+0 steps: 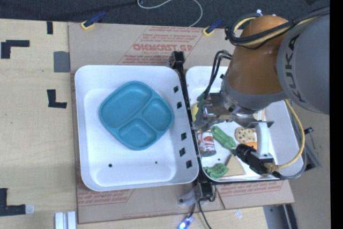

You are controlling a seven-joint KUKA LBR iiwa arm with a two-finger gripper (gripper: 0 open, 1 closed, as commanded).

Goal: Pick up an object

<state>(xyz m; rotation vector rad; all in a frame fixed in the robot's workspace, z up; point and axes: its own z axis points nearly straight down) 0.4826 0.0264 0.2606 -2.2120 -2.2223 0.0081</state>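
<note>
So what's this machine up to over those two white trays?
A robot arm is reaching down into the right bin, which holds a jumble of small items: a little can, green pieces and a spotted cookie-like thing. It is meant to pick one up, but nothing is visibly held. The left bin holds a blue divided plate, lying untouched.

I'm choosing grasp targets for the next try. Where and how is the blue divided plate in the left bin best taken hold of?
Grip the blue divided plate by its raised outer rim, coming down from above. It lies flat on the floor of the left bin, too broad to span, so one finger probably has to go inside a compartment and one outside. The upper-left edge looks best: it has free floor around it, away from the bin walls.
</note>
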